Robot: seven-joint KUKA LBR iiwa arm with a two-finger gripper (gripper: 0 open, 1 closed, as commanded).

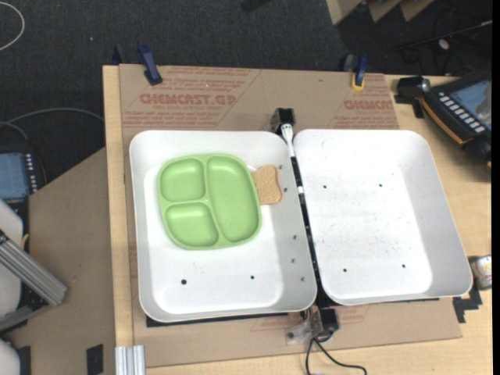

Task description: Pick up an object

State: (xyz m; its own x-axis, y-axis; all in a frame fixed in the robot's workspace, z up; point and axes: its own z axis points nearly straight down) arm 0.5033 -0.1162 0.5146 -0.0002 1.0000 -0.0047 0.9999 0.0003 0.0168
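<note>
Cable tangle point(316, 342) hangs off bench point(117, 209) edge, lower centre, below the seam between bins. Left bin point(211, 287), left of centre: green divided plate point(209, 201) lies flat, three compartments up; tan flat piece point(268, 184) touches its right rim, near bin's right wall. Both look graspable; small piece likely easier. Right bin point(375, 217) bears dark specks. Blue clamp point(148, 65) and yellow clamp point(359, 75) at upper edge pin cardboard sheet. Jaws: state cannot tell.

Left shallow white bin point(156, 287): your access is blocked upper-centre by the green three-compartment plastic plate point(208, 201), with the tan flat piece point(268, 183) touching its right edge.
</note>
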